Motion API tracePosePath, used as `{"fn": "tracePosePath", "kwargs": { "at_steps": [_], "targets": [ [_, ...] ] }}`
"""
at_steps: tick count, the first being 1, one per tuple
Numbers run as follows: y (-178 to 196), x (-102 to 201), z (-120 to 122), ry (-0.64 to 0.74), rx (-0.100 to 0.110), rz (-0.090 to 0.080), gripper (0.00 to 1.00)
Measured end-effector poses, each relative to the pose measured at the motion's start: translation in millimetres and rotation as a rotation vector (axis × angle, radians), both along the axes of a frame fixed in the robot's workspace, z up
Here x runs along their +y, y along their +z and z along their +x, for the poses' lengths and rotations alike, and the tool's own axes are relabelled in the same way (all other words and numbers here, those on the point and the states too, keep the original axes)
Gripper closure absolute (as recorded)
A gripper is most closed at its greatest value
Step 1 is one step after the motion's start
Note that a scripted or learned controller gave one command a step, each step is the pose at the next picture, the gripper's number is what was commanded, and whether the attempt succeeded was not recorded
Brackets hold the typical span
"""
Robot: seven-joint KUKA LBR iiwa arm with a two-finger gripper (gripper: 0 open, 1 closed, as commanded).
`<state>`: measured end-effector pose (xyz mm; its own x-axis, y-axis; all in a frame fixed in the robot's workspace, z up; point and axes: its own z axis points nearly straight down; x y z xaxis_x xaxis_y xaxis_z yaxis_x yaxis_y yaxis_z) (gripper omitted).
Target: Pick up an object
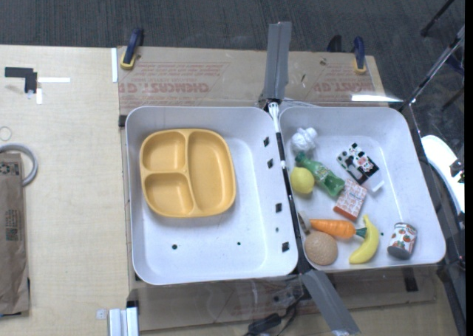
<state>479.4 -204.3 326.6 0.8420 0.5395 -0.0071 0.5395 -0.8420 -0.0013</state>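
Observation:
The right white bin (395,129) holds several small objects. A white crumpled item (304,137) lies at its back left, with a green bottle (321,172) and a yellow lemon (301,180) just in front of it. A black-and-white patterned box (358,164) sits mid-bin, and a pink carton (350,199) lies below it. Along the front lie an orange carrot (334,228), a yellow banana (366,242), a round tan ball (321,249) and a small can (402,241) at the front right corner.
The left white bin (199,253) holds a yellow divided plate (188,172). Cardboard (199,76) with blue clamps (133,46) lies behind the bins. A brown paper bag (11,231) rests on the wooden bench at far left. A grey bar (277,61) rises between the bins.

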Motion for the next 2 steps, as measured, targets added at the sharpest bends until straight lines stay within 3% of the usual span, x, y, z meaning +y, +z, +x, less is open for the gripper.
{"fn": "tracePosePath", "kwargs": {
  "at_steps": [1,2],
  "targets": [
    [89.0,-16.9,10.4,0.007,0.001,0.000,1.00],
    [27.2,-17.7,56.1,0.044,0.002,0.002,1.00]
  ]
}}
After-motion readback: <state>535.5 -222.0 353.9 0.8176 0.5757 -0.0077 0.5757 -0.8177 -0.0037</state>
